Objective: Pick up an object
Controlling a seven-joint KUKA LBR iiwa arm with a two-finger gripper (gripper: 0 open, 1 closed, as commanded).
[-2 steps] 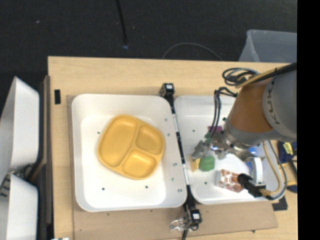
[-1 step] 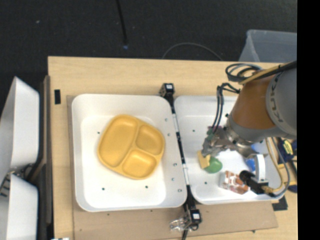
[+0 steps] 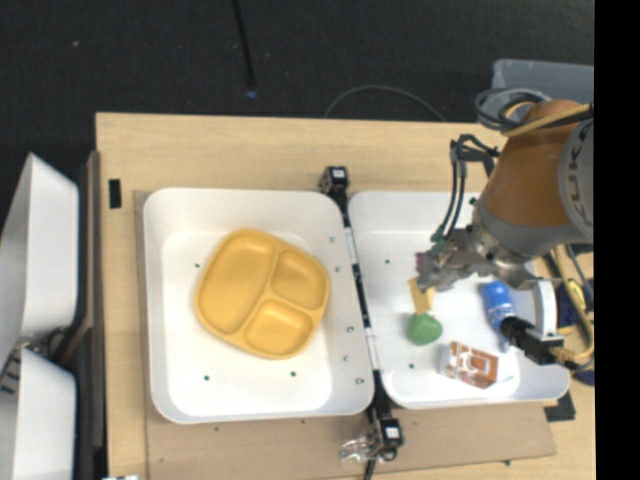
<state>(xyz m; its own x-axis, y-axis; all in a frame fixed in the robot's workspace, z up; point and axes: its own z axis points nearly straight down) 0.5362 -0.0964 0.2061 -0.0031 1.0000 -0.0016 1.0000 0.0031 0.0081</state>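
Grey end effector (image 3: 438, 268) sits low over the right bin (image 3: 395, 218), mid-bin, left of the arm's orange band. Can't tell if it's released or clenched: the view looks down on the wrist and the tip is a dark, cluttered blur. Nothing visibly grasped.

Tan block (image 3: 420, 295) is right at the tip, just below-left of it; whether they touch, I can't tell. Green lump (image 3: 424, 329) lies just below the block, close to it, on the bin floor. Blue object (image 3: 495, 301) lies to the right of both, partly under the arm (image 3: 530, 183). Red-and-white packet (image 3: 472, 364) lies flat near the front edge of the same bin, below-right of the lump and apart from it.

Left bin (image 3: 180, 368) holds one yellow divided plate (image 3: 262, 293), three compartments, lying flat, roughly centred, slightly rotated. It is well apart from the end effector.

Bins butt together along a dark seam with a clamp (image 3: 334, 179) at its far end. Both rest on the pale wood desk (image 3: 220, 148).
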